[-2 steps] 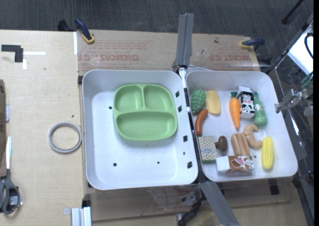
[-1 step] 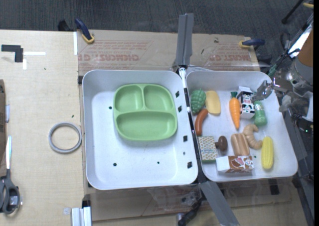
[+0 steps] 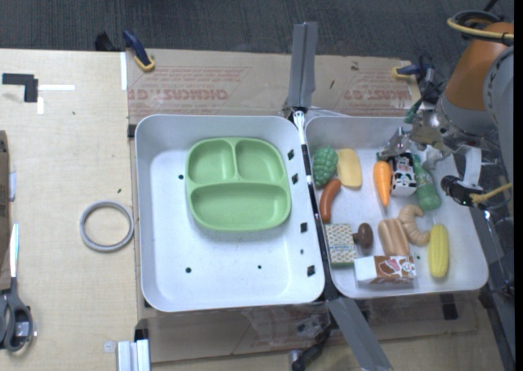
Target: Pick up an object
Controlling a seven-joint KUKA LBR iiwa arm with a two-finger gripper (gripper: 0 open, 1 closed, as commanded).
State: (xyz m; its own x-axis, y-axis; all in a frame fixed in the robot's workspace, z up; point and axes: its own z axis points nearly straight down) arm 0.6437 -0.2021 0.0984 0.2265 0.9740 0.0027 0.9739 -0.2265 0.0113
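Two white bins sit side by side below me. My left bin [image 3: 155, 222] holds a green divided plate [image 3: 238, 183]. My right bin [image 3: 466, 275] is crowded with toy food, and that is where I work.

My gripper [image 3: 406, 151] hangs low over the far part of the right bin, reaching in from the right side of the view. I cannot tell its state from this angle; its tip blurs into the clutter beneath it.

Just below the tip, toward the near edge, lies a small black-and-white carton [image 3: 402, 175], the closest thing to me. I judge it my likeliest target. Its long axis seems to run near to far. Touching its left side is a carrot [image 3: 382, 182], lying along the same line, point toward the near edge. A green vegetable [image 3: 427, 192] lies close on the carton's other side.

The move ahead, as I judge it, is a short drop straight down, with the crowding on both sides as the main risk. Corn [image 3: 439, 250], a sausage [image 3: 328, 198] and a banana [image 3: 350, 168] lie further off.
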